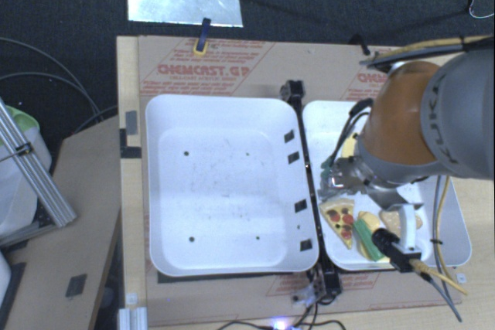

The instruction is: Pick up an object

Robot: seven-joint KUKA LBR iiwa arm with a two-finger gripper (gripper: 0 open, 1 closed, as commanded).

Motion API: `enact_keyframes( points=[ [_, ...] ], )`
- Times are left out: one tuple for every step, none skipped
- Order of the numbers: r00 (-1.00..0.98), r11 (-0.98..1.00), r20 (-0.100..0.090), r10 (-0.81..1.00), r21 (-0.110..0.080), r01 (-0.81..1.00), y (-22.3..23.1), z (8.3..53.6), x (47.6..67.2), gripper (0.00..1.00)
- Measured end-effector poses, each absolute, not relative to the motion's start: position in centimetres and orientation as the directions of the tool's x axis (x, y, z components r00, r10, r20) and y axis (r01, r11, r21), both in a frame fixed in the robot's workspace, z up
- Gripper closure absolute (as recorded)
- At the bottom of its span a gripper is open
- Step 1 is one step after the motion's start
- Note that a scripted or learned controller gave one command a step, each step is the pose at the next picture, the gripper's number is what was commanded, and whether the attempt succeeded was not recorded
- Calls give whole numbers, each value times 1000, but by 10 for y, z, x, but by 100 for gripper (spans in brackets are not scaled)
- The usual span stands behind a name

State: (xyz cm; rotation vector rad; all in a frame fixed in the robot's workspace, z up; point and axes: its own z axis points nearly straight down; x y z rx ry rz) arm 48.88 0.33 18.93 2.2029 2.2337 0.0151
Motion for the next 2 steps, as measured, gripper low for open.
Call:
enact_keyframes(
  points=[
    [-10,10,2,1000,6,1000,59,227,488,100],
    [-9,9,1,1000,6,1000,55,236,489,100]
  ],
)
